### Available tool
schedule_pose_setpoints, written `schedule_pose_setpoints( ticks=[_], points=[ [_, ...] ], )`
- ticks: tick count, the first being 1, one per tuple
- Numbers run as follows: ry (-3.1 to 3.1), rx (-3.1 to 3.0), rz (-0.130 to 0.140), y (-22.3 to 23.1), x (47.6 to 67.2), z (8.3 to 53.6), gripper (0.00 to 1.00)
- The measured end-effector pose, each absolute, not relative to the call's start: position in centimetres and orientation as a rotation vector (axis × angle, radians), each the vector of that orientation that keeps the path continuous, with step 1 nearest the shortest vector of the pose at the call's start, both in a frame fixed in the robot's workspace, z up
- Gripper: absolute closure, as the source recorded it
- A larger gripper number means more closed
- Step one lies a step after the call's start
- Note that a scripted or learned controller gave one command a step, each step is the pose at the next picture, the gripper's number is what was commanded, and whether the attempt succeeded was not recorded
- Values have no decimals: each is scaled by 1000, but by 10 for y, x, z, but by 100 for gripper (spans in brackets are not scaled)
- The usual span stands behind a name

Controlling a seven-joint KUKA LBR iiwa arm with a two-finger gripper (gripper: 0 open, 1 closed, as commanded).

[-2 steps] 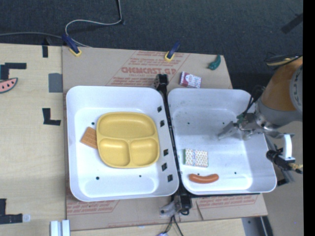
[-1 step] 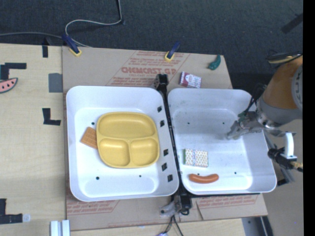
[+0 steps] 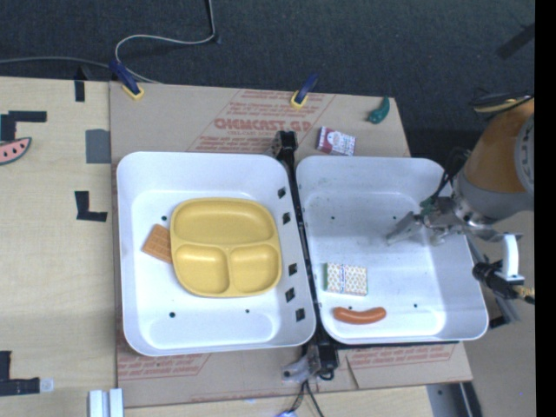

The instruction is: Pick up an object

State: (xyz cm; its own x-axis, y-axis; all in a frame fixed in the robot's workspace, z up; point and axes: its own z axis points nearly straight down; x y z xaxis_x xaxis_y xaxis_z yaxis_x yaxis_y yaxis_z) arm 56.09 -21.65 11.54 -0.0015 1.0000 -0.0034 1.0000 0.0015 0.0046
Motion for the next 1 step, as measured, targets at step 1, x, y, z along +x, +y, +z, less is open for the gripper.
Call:
schedule_pose_setpoints(
  ticks=[1],
  points=[
    [2216, 2217, 1, -202, 541, 87, 0]
  ],
)
